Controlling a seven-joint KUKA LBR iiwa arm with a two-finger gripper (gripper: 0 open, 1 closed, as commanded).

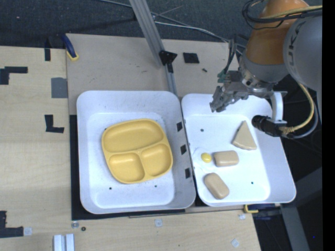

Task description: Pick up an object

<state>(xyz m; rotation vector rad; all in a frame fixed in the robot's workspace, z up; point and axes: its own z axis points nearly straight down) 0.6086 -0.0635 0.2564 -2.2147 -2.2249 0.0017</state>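
In the right bin (272, 187) lie a tan wedge (244, 137), a tan rectangular block (225, 158), a tan oval piece (216, 185) and a small yellow ball (206, 157). My gripper (221, 103) hangs over the bin's far left part, above and to the left of the wedge, with nothing seen between its fingers. The fingers point down and to the left, well apart from all the objects.
The left bin (89, 140) holds a yellow three-compartment plate (137, 150). A grey metal pole (152, 30) slants down behind the bins. A black cable end (263, 123) and yellow hose hang from the arm over the right bin's far edge.
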